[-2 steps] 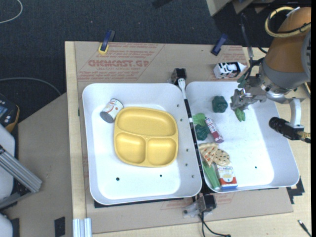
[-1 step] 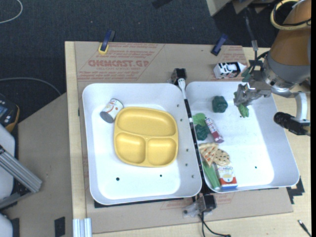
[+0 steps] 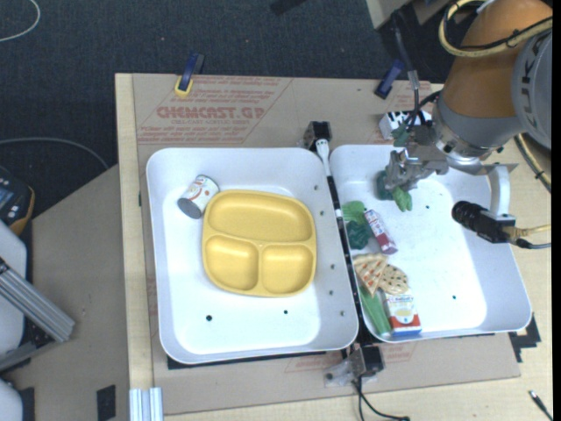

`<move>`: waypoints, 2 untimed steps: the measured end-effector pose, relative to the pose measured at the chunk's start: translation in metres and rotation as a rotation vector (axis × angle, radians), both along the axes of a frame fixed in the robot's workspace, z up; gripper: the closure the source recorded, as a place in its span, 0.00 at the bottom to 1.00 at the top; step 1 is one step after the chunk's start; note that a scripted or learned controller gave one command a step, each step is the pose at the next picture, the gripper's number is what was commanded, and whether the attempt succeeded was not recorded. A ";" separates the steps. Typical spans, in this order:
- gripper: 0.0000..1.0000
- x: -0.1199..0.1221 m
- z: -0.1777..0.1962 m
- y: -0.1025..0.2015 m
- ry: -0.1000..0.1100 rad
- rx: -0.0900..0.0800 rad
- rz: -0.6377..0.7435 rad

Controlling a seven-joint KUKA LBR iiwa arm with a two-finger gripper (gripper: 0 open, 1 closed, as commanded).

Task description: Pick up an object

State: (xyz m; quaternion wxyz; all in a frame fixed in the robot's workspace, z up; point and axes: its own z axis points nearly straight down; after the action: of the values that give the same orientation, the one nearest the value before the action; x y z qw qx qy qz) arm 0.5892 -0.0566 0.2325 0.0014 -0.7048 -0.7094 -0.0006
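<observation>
My gripper hangs low over the back left part of the right bin. A small green piece sticks out right under it, touching or nearly touching the tip. Whether the piece is gripped or lies on the bin floor I cannot tell. Along the right bin's left side lie a dark green toy, a red and white tube, a waffle-patterned cracker, a long green item and a small carton.
The left bin holds a yellow divided plate and a small tipped can at its back left. A black cylinder on the arm's bracket juts over the right bin. The divider rail runs between the bins.
</observation>
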 end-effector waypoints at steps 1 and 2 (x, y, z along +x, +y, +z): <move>1.00 0.007 -0.015 0.051 0.003 0.000 -0.001; 1.00 0.011 -0.017 0.082 -0.001 -0.001 -0.002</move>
State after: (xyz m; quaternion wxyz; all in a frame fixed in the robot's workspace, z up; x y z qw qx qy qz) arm 0.5997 0.0251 0.2157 0.0004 -0.7056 -0.7086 -0.0005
